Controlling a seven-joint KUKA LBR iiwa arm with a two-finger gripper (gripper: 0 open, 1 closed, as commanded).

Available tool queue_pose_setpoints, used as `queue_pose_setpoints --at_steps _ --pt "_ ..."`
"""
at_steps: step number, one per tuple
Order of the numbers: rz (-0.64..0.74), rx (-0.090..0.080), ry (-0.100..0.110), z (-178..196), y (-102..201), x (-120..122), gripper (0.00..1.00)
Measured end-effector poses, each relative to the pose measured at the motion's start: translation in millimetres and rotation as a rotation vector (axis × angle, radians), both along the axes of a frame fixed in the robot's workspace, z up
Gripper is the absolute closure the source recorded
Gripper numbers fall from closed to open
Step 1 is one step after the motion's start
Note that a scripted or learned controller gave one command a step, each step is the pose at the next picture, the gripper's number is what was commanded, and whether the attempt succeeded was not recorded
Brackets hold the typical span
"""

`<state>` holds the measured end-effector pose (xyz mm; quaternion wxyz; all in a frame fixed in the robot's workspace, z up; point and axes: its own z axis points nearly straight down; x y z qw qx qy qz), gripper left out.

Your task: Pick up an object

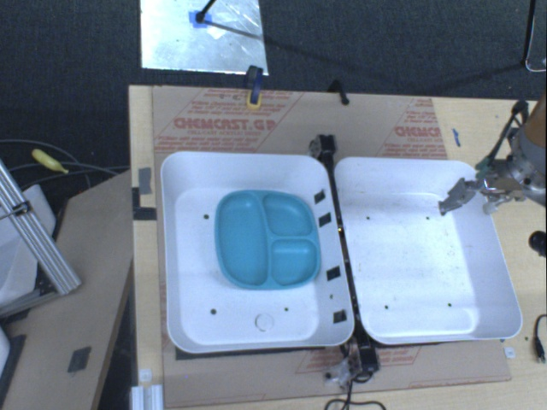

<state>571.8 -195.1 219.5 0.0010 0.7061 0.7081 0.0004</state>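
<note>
A light blue divided plate [265, 239] with three compartments lies flat in the middle of the left bin [184, 229]. Just in front of it, a small pale round disc [263, 321] rests on the bin floor. My gripper [470, 202] hangs over the upper right part of the right bin [479, 314], far to the right of the plate. It is open, with nothing between its fingers [453, 196].
A black hinge strip with clips [332, 229] runs between the two bins. Both stand on a cardboard sheet [222, 122] on the bench. A metal plate [205, 24] lies behind the bench, and an aluminium frame [30, 237] stands at the left.
</note>
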Motion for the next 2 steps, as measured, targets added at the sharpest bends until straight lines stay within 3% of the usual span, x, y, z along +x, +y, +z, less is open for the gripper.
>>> queue_pose_setpoints --at_steps 1,2 --pt "-0.004 0.004 0.014 -134 -11 -37 0.00" --pt "-0.002 -0.001 -0.002 -115 -11 -31 1.00"
